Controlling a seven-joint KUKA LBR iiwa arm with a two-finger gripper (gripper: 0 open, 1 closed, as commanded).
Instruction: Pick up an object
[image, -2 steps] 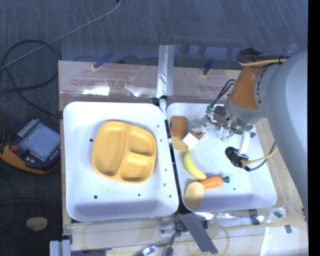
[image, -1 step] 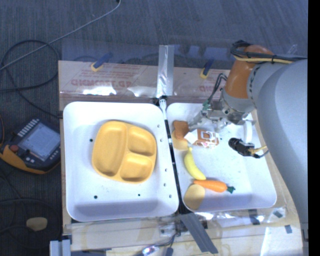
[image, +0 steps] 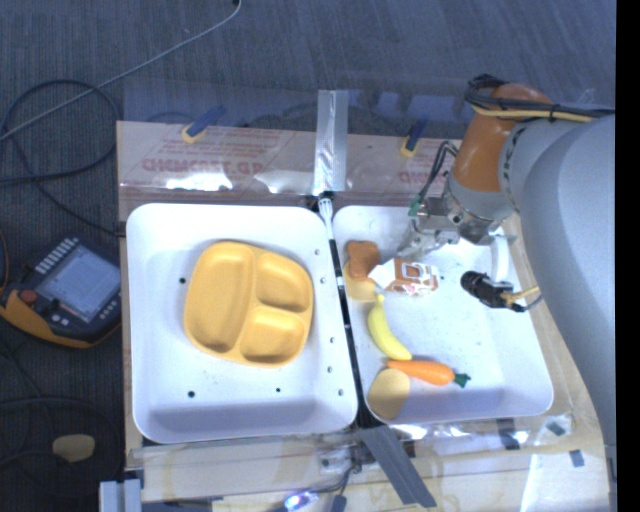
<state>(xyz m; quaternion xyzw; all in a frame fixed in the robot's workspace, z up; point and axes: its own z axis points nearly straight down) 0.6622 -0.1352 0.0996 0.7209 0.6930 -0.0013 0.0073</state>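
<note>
Camera view: tool (image: 428, 240), grip unclear, above small white-and-orange packet (image: 414, 277) in right bin (image: 500, 395).

A yellow plastic divided tray (image: 248, 302) lies in the left white bin (image: 150, 400). At nine o'clock, off the tabletop, an orange-edged handheld control pendant (image: 62, 292) rests on grey carpet (image: 60, 60).

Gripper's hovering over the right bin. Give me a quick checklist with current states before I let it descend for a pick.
1. Gripper is over the right bin, at its upper edge: ok.
2. A target sits close below it, the small white and orange packet: ok.
3. Fingers open for a grasp: cannot tell, the wrist hides them.
4. Packet free of neighbours: not ok, the brown bread piece lies right beside it.
5. Banana and carrot away from the descent path: ok.
6. Nothing already held: cannot tell.
</note>
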